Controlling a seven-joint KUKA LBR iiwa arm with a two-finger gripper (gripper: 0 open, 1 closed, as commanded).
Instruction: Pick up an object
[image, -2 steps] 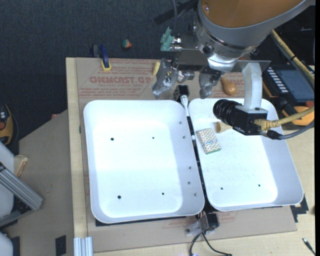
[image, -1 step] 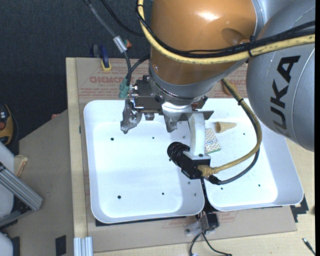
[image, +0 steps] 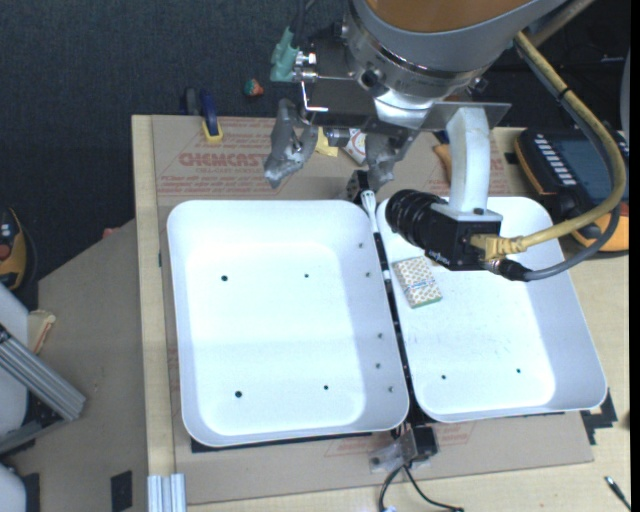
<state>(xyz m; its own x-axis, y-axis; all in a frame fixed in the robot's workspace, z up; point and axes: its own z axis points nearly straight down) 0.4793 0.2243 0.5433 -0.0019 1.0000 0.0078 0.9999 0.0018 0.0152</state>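
Bins smooth glossy white plastic; table matt brown board; small box patterned paper; gripper dull grey metal.

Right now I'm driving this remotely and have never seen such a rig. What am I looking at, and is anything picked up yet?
You are looking down at a slant from one fixed camera above a bench. The big grey and orange shape at the top is the robot arm, reaching in from the right. Its gripper hangs over the bench's far edge, behind the bins; two metal fingers show, with nothing visibly between them. Below sit two shallow white bins side by side: the left bin and the right bin. A small patterned box lies in the right bin near the divider, beside a black camera-like unit on the arm. So nothing appears picked up yet.
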